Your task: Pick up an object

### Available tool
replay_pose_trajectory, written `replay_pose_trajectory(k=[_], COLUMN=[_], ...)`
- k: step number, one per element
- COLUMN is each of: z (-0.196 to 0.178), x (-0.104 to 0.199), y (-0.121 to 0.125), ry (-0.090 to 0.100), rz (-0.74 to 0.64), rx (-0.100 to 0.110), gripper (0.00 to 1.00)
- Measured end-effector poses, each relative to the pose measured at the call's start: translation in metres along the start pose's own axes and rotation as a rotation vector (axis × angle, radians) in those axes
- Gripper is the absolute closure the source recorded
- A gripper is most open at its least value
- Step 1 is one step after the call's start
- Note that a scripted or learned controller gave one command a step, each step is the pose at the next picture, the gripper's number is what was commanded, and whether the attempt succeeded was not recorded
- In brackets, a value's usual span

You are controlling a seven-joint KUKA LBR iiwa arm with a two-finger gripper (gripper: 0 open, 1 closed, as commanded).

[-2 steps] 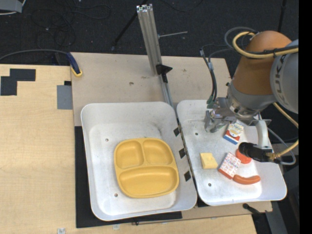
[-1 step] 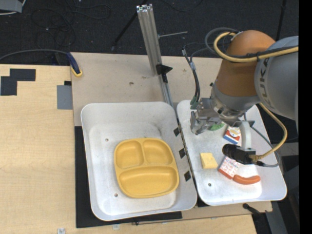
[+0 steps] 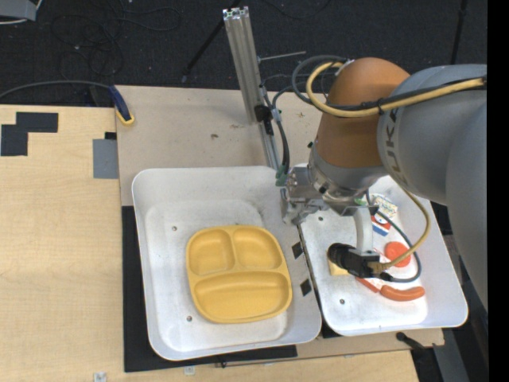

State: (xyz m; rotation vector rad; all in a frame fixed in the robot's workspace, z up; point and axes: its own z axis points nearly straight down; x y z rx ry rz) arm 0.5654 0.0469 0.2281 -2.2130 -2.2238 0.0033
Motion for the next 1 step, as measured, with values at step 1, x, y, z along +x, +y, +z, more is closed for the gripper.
replay_pose_trajectory(k=[1], z=[0.0077], x=[0.0585], y=[-0.0160], ry=[0.001], rz=[-0.001], rx=[0.001], gripper=[1.00])
